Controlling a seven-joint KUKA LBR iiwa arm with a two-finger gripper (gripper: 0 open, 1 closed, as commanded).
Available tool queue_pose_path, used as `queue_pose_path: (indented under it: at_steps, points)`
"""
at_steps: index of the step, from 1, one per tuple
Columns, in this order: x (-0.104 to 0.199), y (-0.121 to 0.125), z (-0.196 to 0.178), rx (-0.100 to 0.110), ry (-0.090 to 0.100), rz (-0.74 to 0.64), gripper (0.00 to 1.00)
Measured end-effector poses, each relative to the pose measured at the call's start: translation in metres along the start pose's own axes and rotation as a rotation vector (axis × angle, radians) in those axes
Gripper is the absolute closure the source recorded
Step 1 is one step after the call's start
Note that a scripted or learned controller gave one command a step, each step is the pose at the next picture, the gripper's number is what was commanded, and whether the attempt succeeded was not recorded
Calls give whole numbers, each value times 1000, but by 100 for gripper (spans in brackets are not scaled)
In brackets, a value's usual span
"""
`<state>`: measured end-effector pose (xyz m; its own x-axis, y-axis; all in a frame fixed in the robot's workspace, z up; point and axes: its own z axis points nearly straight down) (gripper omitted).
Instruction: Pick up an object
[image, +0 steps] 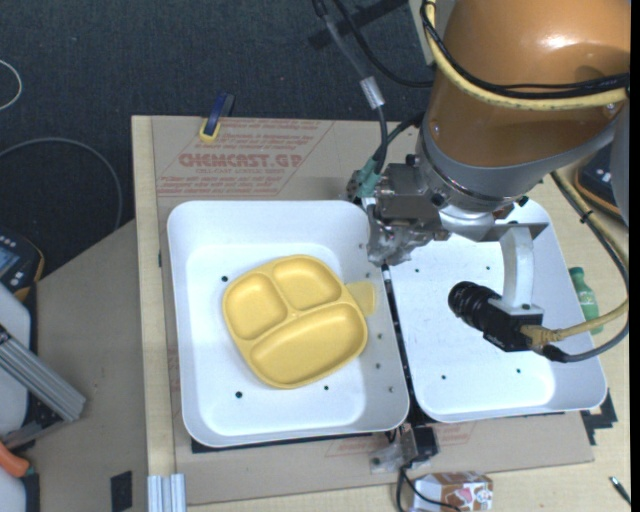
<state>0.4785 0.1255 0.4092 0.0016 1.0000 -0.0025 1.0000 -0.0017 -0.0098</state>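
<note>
Pick not yet made: yellow divided tray lies flat in the left bin, my fingers hover over the bins' shared edge near its corner, spread or pressed together I cannot tell.

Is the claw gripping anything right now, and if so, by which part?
Cannot be told. The claw sits over the divide between the bins, apart from the yellow plate, with nothing visibly in it.

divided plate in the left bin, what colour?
Yellow, all three compartments the same shade. The divided plate shows plainly in the camera view, lying in the left bin.
</note>
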Motion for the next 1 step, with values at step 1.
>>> queue_pose_path:
  at_steps: [1]
  points:
    - [0, 1, -15, -13, 3, -1, 100]
